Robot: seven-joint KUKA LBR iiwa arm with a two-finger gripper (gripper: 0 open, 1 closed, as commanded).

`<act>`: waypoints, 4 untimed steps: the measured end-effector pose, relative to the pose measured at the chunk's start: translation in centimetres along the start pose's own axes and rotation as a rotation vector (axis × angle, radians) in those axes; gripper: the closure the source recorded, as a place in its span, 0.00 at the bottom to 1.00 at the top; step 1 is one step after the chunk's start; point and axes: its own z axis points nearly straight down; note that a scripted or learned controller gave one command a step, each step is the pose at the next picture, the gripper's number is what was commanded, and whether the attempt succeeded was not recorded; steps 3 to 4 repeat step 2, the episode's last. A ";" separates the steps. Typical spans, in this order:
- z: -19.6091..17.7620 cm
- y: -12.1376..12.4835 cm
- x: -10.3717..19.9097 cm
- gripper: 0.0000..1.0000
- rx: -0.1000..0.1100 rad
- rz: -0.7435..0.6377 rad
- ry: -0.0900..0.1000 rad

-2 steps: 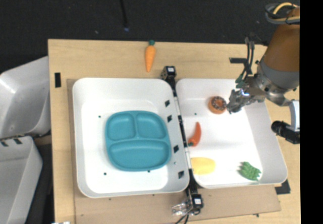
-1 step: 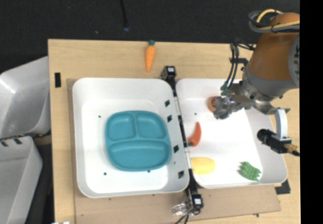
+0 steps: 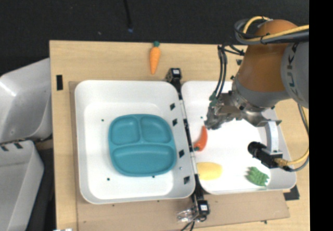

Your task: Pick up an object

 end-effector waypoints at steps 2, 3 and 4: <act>-0.6 -1.7 9.6 1.00 0.000 -0.002 0.001; -0.6 -1.7 9.6 1.00 0.000 -0.002 0.001; -0.6 -1.7 9.6 1.00 0.000 -0.002 0.001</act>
